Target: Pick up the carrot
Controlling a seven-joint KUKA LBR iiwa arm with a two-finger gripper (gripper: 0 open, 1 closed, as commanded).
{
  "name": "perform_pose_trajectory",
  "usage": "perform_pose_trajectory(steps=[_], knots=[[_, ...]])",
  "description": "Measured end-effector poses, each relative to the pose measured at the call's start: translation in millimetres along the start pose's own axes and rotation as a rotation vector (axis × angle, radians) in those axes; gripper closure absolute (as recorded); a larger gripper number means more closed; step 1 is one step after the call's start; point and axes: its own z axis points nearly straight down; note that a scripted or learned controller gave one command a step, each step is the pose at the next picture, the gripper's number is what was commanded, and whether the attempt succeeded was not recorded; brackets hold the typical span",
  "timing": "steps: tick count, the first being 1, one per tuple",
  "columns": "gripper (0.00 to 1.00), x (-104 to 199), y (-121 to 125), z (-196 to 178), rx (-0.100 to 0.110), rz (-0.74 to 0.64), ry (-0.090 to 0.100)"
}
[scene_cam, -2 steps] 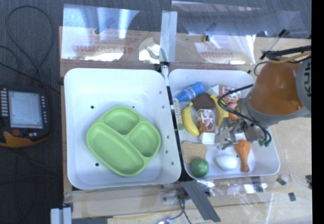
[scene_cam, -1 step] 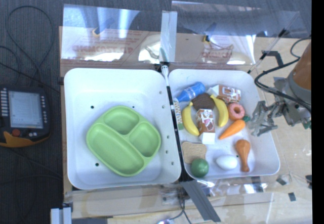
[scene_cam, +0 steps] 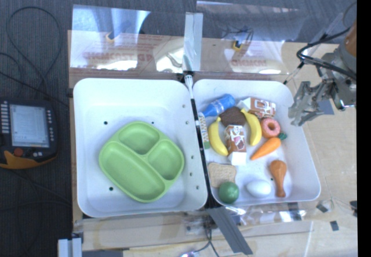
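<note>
The orange carrot [scene_cam: 266, 148] lies in the right bin [scene_cam: 304, 157], slanted, just below a pink donut [scene_cam: 270, 127] and right of a banana [scene_cam: 254, 127]. My gripper [scene_cam: 304, 106] hangs at the bin's upper right edge, above and to the right of the carrot, well apart from it. Its grey fingers [scene_cam: 298, 112] point down-left with a gap between them and nothing held.
The right bin also holds a blue bottle [scene_cam: 217, 105], a second banana [scene_cam: 217, 137], a small carton [scene_cam: 235, 137], a chicken leg [scene_cam: 279, 176], a white egg [scene_cam: 258, 187], a green lime [scene_cam: 228, 192] and bread [scene_cam: 219, 172]. A green divided plate [scene_cam: 142, 160] sits in the left bin [scene_cam: 93, 105].
</note>
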Motion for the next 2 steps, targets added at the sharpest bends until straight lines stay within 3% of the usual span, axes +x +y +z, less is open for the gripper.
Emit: perform_pose_trajectory(steps=[1, 2], knots=[[0.00, 1.1, -0.5, 2.7, -0.002, 0.002, 0.005], [0.00, 30.2, 10.0, 148.9, -0.007, -0.215, 0.016]])
